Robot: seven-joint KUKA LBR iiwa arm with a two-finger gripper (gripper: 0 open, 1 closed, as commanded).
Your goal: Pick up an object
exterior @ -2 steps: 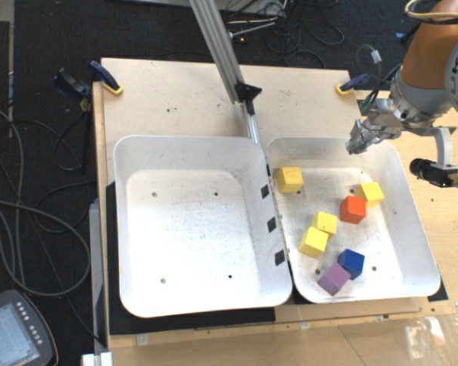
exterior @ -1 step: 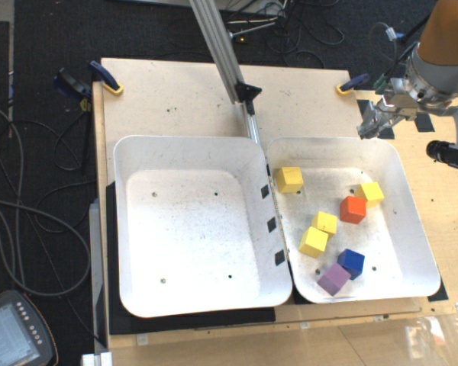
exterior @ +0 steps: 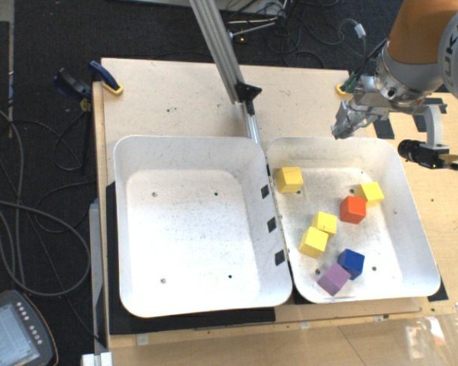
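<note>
The blocks all lie in the right bin (exterior: 412, 235), below and to the left of the gripper (exterior: 343, 130), which hangs over that bin's far rim, well apart from every one of them. Nearest to it are a yellow block (exterior: 290, 179) near the bin's far left side, and a second yellow block (exterior: 372, 193) touching an orange-red block (exterior: 353, 209) toward the right side. Whether the gripper's tips are apart or together cannot be told from this slanted view: they show as a dark pointed cluster below the grey wrist, and nothing is seen between them. Further down the bin, two more yellow blocks (exterior: 318, 233) sit just beside each other near the middle, and a blue block (exterior: 352, 262) touches a purple block (exterior: 334, 278) near the front edge. All are small cubes with plain matte faces. The left bin (exterior: 137, 174) sits alongside.
</note>
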